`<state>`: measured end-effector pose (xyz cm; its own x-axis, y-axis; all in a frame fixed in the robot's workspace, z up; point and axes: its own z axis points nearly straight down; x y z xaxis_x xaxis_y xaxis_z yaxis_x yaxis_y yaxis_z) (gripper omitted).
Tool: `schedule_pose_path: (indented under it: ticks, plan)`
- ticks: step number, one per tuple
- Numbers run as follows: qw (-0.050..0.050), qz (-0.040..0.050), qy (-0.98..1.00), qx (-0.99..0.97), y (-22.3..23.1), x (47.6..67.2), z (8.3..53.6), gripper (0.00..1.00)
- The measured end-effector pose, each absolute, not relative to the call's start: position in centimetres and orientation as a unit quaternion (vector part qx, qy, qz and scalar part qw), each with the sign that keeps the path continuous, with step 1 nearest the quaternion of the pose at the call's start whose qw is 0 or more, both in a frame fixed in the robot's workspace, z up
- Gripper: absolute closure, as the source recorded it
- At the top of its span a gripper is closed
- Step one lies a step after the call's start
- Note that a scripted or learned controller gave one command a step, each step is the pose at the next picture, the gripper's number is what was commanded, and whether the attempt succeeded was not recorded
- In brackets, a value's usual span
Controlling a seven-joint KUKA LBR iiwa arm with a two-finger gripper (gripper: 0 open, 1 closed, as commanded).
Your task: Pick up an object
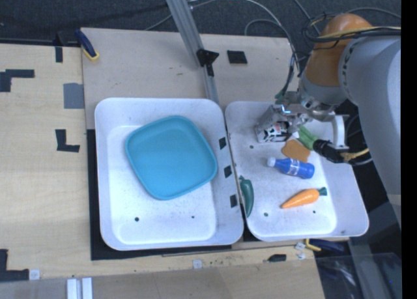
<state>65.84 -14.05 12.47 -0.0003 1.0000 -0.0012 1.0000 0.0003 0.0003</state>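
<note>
The gripper (273, 128) hangs low over the rear of the right bin (345, 223), a compact cluster of grey metal and black parts under the arm's orange band (335, 30). How the claw stands I cannot tell; its tips blur into the clutter beneath them. Just beside it, toward the bin's middle, lies a flat tan piece (298, 150) with rounded corners, and next to that a small green object (305, 137) partly hidden by the wrist. Slightly nearer the front rests a blue bottle (294, 168) on its side, smooth plastic with a white cap. Further forward lies an orange carrot (301, 199), tapered, with a green stub at its thick end. A dark green pepper-like shape (247, 193) sits against the bin's left wall. The left bin (111, 226) holds a glossy turquoise square plate (171, 156) with rounded corners, turned at an angle. Both bins are white, faintly speckled. They stand on a pale wooden bench (39, 180) marked with black tape; black cables (260, 1) loop behind.
</note>
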Motion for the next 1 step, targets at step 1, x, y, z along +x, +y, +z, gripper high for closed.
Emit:
schedule_pose_path:
  ticks: [1]
  plan:
    - [0.004, 0.0021, 0.707, 0.707, -14.03, 66.06, 11.85, 0.00]
